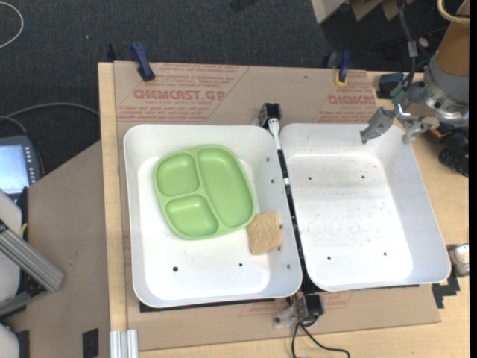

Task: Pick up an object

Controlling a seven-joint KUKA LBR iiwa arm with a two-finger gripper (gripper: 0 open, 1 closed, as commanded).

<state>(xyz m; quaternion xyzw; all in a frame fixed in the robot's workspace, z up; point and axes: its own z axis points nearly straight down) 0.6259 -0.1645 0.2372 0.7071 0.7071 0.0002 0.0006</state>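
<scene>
A green three-compartment plate (205,192) lies flat in the left bin (141,222). A small tan square piece (264,233), like a cracker or sponge, rests on the bin floor touching the plate's lower right rim. My gripper (391,127) hangs over the far right corner of the right bin (417,222), well away from both objects. Its two fingers (371,130) are spread apart and nothing sits between them.
The bins meet along a dark seam (287,200) at the middle. Blue (141,60) and yellow-blue (343,69) clamps hold the brown board (223,88) at the back. The arm's grey wrist (447,88) enters from the upper right.
</scene>
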